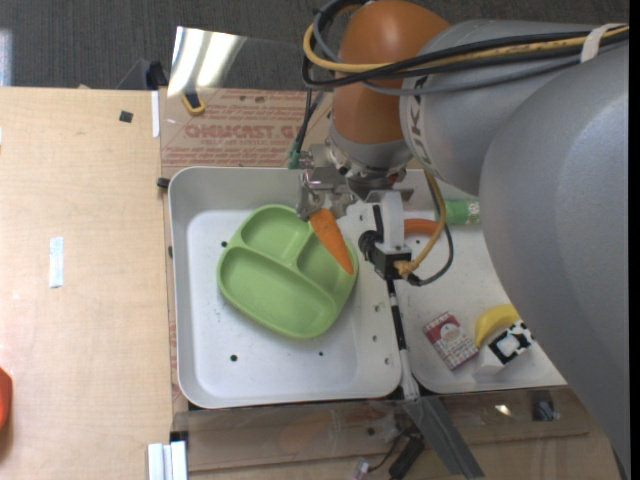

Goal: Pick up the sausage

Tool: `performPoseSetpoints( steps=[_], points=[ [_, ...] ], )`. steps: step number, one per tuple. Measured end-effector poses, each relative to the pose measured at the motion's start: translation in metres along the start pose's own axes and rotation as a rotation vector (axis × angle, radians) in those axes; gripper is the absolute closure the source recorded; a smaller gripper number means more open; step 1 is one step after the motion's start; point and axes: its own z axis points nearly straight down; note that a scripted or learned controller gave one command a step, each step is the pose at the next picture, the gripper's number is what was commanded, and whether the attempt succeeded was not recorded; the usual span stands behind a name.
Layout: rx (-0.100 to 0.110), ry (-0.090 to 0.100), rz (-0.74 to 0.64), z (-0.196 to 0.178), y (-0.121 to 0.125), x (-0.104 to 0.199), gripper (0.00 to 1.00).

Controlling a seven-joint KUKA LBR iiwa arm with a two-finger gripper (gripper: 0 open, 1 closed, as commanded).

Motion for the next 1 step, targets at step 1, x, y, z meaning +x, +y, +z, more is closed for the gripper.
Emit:
performPoseSetpoints(
  steps=[1],
  points=[
    [-0.004,0.0,0.088,-0.1711,0.0147,0.0769,1.0]
  ],
)
